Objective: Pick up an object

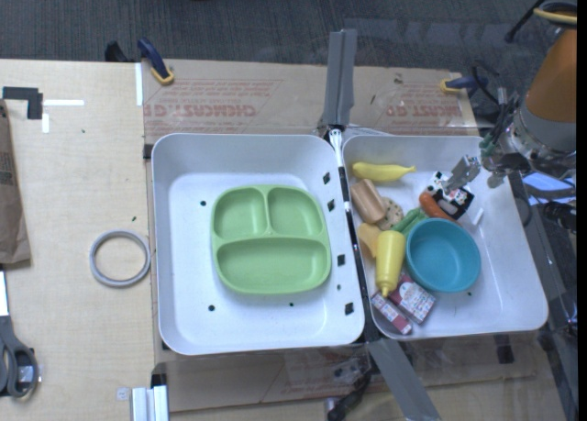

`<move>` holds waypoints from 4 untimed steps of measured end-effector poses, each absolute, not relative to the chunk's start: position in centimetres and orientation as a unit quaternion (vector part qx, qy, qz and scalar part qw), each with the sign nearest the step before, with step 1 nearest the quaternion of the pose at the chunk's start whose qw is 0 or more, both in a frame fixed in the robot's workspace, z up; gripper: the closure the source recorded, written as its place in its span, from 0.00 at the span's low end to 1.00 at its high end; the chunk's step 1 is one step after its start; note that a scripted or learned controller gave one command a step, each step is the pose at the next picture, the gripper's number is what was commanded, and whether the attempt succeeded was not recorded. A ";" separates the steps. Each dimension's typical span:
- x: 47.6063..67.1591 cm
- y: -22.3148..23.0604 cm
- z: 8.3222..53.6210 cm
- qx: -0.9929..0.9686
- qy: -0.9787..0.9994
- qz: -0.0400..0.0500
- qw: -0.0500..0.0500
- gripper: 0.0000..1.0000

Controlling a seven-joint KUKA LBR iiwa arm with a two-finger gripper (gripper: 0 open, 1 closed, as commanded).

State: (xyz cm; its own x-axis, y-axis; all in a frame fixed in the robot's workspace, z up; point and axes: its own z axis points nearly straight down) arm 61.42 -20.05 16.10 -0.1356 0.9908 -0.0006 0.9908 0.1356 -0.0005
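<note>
Two shallow white bins are seen side by side on the bench. A green divided plate (271, 251) is laid flat in the middle of the left bin (174, 227). In the right bin (514, 282), a blue bowl (443, 255) is set near the centre, with a yellow bottle (389, 261) just beside it on the left and a yellow banana (382, 171) near the far left corner. A small packet (404, 307) is found at the near edge. The gripper (466, 173) is held over the bin's far right part, just above a small black-and-white object (452, 194). A ring of tape (120, 257) is seen on the bench, well left of the bins.
</note>
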 end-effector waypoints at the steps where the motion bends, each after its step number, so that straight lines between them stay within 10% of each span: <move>1: 62.1 -16.3 11.4 0.672 0.741 0.005 0.012 0.00; 3: 64.0 -16.1 9.2 0.703 0.711 -0.001 0.001 0.00; 4: 65.0 -15.7 21.0 0.615 0.788 -0.001 0.001 0.00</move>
